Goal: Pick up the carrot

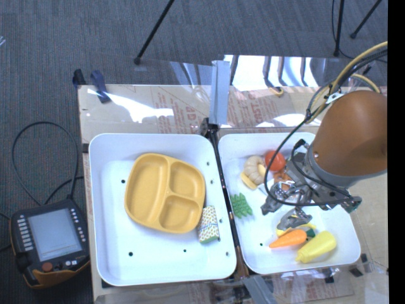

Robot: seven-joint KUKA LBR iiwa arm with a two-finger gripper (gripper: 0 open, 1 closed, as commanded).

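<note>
My pincer [292, 215] hangs just above the tapered orange plastic carrot [289, 238].
Right shallow white bin [253, 258]; my pincer's state I cannot tell.

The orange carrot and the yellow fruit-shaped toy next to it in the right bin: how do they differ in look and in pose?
The orange carrot is slim and tapers to a point at its left end; the yellow fruit-shaped toy is plumper and blunter. The carrot has a dark green top at its right end; the yellow toy is one colour. The carrot lies nearer the gripper, just below it; the yellow toy lies further right. Both lie flat in the right white bin, side by side.
</note>
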